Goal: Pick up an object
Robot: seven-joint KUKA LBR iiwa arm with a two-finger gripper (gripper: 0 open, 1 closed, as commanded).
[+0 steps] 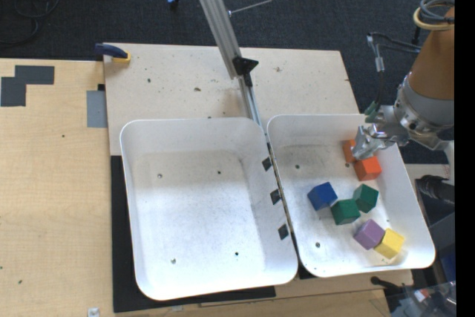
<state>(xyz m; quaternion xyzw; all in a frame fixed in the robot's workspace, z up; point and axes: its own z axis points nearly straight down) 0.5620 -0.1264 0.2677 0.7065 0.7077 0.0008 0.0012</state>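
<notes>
Two white bins sit side by side on the tabletop (185, 82). The right bin (415, 249) holds seven blocks: two orange (367, 168), two green (346, 211), one blue (322, 195), one purple (368, 233), one yellow (391, 243). The tool (365, 146) sits low over the orange blocks; whether it grips one, I cannot tell.

The gripper (364, 147) sits in front of an orange block (347, 151), so part of that block is hidden. Its fingers are too small and blurry to tell how they stand. The arm (433, 78) is cut off by the right side of the picture. The yellow block (392, 243) is partly hidden behind the purple block (369, 233), which touches it.
</notes>
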